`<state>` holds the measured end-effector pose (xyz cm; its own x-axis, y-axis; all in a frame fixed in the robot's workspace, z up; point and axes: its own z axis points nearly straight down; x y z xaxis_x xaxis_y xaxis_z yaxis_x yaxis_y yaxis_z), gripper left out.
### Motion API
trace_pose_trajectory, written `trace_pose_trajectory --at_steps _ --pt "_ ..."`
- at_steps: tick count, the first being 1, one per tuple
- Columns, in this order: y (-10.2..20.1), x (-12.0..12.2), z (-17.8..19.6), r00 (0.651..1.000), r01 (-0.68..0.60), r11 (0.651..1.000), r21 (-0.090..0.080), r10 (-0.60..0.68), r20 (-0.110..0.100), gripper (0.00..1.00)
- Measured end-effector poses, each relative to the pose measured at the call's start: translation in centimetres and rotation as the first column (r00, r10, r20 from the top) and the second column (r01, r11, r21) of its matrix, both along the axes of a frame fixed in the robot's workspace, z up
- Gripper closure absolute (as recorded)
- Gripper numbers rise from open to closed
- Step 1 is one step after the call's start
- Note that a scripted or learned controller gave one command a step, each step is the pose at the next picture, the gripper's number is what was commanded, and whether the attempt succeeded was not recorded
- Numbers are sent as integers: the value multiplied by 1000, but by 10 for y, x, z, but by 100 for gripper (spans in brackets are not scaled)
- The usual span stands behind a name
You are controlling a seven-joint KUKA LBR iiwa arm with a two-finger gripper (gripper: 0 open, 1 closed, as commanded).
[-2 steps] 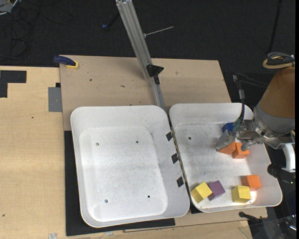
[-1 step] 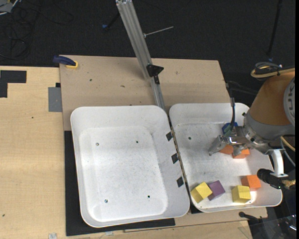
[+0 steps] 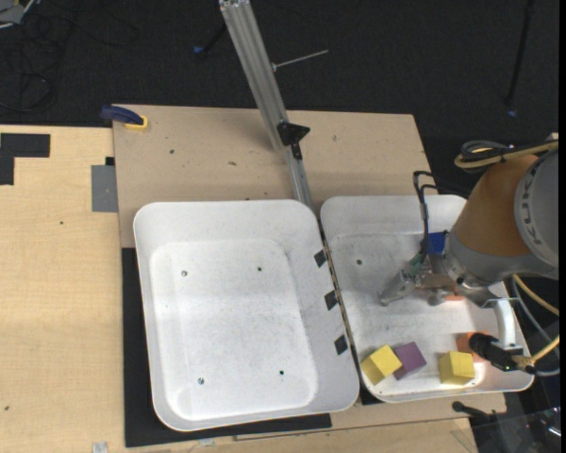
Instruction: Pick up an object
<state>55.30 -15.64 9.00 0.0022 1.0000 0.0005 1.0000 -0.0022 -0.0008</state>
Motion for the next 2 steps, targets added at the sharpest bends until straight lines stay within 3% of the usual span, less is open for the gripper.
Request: trace_pose_trajectory --at_steps 1,2 --pt "-1 0 12 1000 5 1000 2 -5 -1 100" --pt "6 8 64 1000 -4 1000 -1 4 3 100"
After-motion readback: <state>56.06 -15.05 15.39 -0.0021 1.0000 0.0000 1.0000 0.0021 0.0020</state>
